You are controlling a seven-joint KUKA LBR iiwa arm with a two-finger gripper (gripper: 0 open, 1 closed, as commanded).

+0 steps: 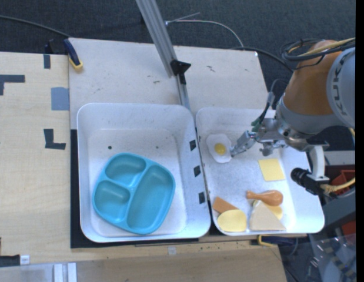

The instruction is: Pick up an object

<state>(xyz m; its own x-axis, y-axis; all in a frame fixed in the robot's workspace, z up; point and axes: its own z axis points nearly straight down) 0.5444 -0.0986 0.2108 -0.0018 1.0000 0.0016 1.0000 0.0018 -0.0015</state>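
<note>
Where bench bears two white bins, dark carpet behind.

Two white bins are sitting side by side, the left holding one blue plate, the right holding six food pieces.

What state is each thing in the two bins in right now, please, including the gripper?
gripper: low in the right bin, beside the fried egg
fried egg: flat, not held
cheese slice: flat, untouched
drumstick: lying on its side
blue divided plate: upright in the left bin, nothing in it
</note>
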